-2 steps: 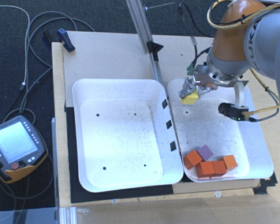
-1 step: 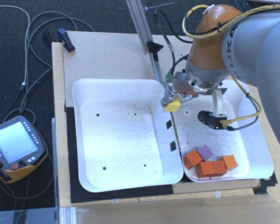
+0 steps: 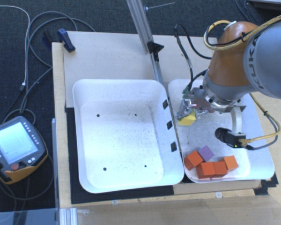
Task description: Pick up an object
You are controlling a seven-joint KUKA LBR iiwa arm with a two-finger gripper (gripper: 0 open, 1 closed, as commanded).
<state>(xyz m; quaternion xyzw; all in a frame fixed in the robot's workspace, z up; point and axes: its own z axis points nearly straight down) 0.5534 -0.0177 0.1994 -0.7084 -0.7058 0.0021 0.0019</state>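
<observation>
My gripper (image 3: 189,112) hangs low over the left side of the right bin (image 3: 264,146), close to the wall between the two bins. A small yellow block (image 3: 187,120) shows between its metal fingers, and they are shut on it. The block's lower end pokes out below the fingertips, just above the bin floor. Near the front of the same bin lie a purple block (image 3: 206,152) and several orange blocks (image 3: 210,167), bunched together and well apart from the gripper.
The left bin (image 3: 84,95) lies beside the right one, white with dark specks. A slanted metal pole (image 3: 141,20) rises behind the bins. A black cable with a yellow lead (image 3: 234,139) dangles from the wrist over the right bin. A teach pendant (image 3: 14,146) rests on the floor at left.
</observation>
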